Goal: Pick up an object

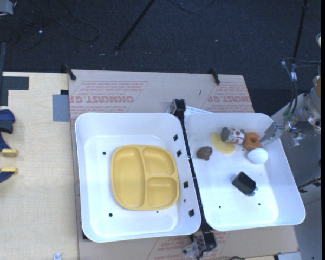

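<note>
Approach step. Gripper (pixel 272 131) at right bin (pixel 292 199) edge beside white egg (pixel 257 156); finger state indeterminate. Next: descent onto egg, closing.

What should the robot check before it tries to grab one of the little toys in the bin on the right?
1. Toys within reach in the right white bin: ok.
2. Black block lying apart from the others, easy to take: ok.
3. White egg-shaped ball crowded by the orange ring: not ok.
4. Tool poised at the bin's right rim near the ball: ok.
5. Tool open enough: cannot tell.
6. Yellow divided tray in the left bin, out of the way: ok.
</note>
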Robot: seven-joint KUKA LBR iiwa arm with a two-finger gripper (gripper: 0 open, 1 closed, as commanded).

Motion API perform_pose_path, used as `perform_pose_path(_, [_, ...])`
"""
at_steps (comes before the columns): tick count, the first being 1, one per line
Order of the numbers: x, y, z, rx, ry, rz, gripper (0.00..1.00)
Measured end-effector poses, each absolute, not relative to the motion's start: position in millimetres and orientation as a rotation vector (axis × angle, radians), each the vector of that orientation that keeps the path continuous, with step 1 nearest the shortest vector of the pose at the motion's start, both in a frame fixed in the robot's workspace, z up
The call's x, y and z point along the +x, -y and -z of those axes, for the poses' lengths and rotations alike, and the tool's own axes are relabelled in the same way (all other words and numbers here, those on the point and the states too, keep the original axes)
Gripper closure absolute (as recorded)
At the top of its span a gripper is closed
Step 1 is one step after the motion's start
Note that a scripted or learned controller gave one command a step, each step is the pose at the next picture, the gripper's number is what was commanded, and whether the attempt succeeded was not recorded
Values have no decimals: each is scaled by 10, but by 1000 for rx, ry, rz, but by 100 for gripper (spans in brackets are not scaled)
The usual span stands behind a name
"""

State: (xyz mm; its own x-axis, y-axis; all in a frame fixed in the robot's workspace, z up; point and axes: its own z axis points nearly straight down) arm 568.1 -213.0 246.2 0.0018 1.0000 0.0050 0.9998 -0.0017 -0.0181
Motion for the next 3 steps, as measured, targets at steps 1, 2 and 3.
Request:
perform_pose_path(1, [5700,2129,-2521,-2216,2216,-6,0])
perform_pose_path(2, [5707,2034,-1957,-2212,2214,-9,0])
perform_pose_path(3, [5735,2046,-1282,-2212,2213,-10,0])
